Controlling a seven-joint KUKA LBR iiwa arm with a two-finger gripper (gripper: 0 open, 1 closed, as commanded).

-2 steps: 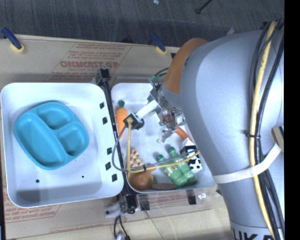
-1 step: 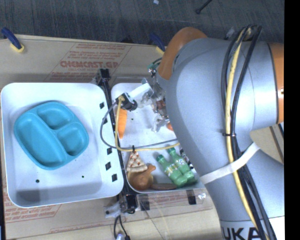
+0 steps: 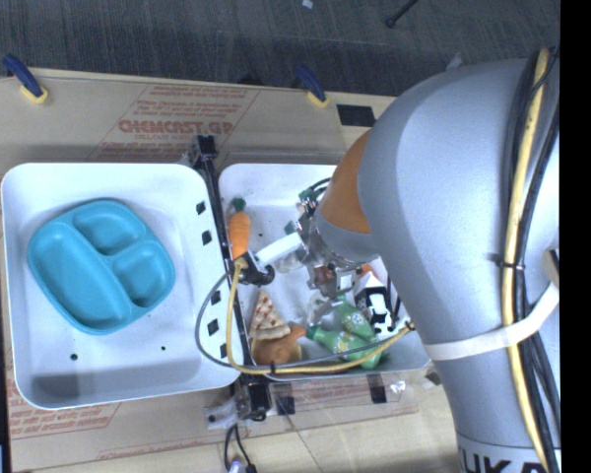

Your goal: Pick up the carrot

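While the grey arm with its orange band hangs over the right-hand shallow white bin, the two-finger gripper sits low among the toys near the bin's middle, and I cannot tell how it is set, because the wrist and its fittings cover it from above.

The small orange plastic carrot with a green top lies against the left wall of that bin, by the black divider between the two bins, its green end pointing toward the far edge. It is apart from the gripper, off to the gripper's left in the camera view, with a white bar-shaped piece reaching between them.

To do this step well, my judgement is that the arm should come across toward the wall, line its grasp across the carrot's narrow width and not along its length, and descend straight. The wall leaves little room on one side, so a slight offset toward the bin's centre looks wise.

Nearer the front lie a triangular pizza-slice toy and a green bottle-shaped toy. A turquoise sectioned plastic tray rests in the left white bin.
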